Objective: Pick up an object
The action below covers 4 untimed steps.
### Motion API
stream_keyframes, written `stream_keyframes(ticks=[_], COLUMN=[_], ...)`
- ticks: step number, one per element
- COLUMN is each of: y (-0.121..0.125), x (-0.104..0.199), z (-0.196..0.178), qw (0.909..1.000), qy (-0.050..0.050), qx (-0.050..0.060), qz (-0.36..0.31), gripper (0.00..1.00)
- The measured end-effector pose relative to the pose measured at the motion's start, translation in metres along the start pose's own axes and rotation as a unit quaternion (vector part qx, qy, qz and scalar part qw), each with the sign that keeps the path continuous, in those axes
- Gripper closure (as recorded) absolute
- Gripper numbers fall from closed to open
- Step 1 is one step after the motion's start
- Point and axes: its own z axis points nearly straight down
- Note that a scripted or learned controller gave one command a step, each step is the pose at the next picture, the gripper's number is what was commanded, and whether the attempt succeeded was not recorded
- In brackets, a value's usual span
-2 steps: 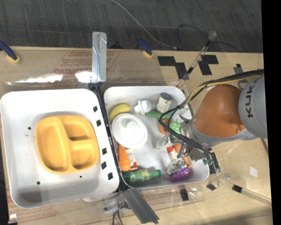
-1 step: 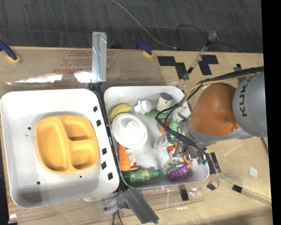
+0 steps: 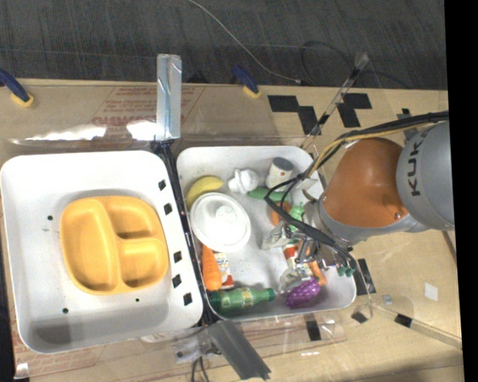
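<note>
My gripper (image 3: 294, 257) reaches down into the front right part of the right bin (image 3: 245, 155), below the arm's orange band (image 3: 365, 183). Cables and the wrist hide its tip. Right under it lie a bunch of purple grapes (image 3: 305, 293) and a small red-orange item (image 3: 316, 271). A green bottle (image 3: 241, 298) lies along the bin's front wall. An orange carrot-like piece (image 3: 213, 268) sits left of the gripper. A white round bowl (image 3: 220, 220) stands in the bin's left half.
A yellow fruit (image 3: 205, 186), a white figure (image 3: 242, 180), a small cup (image 3: 279, 172) and a green piece (image 3: 262, 194) crowd the right bin's back. The left bin (image 3: 35, 261) holds a yellow divided plate (image 3: 114, 241). Black cables (image 3: 281, 204) loop beside the wrist.
</note>
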Motion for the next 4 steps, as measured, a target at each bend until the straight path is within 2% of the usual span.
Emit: stream_keyframes(ticks=[1,4], y=[-0.0068,-0.0067], x=[0.0017,0.0017], z=[-0.0001,0.0], qw=[0.9999,0.9999], qy=[-0.001,-0.001], qx=[0.0,0.0], qz=[-0.015,-0.015], gripper=[0.0,0.0])
